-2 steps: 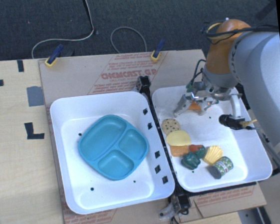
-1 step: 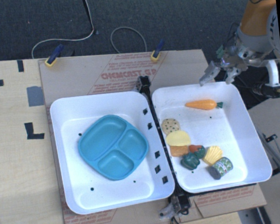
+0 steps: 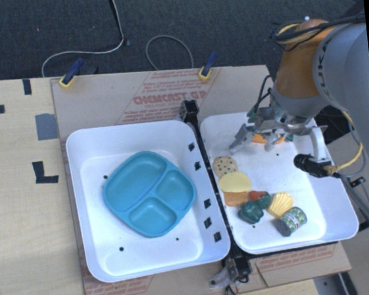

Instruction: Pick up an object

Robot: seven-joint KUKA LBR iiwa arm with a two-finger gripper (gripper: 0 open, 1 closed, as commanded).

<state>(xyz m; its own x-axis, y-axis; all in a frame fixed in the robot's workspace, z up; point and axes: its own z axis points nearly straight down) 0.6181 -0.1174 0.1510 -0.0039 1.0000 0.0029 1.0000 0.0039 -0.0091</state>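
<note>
Right bin [image 3: 339, 225]: toys [image 3: 256, 198] cluster front-left, back and right floor open. Left bin [image 3: 83, 188]: tray [image 3: 150, 192] fills the centre.

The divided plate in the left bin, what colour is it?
The divided plate is light blue, plain in the camera view.

Thick grey rounded arm [image 3: 350, 65], broad orange band [image 3: 295, 71] above the wrist, pale cable looped over its top, metal gripper [image 3: 260, 135] with slim grey fingers [image 3: 238, 139], black knob-like fitting [image 3: 309, 164] alongside
</note>
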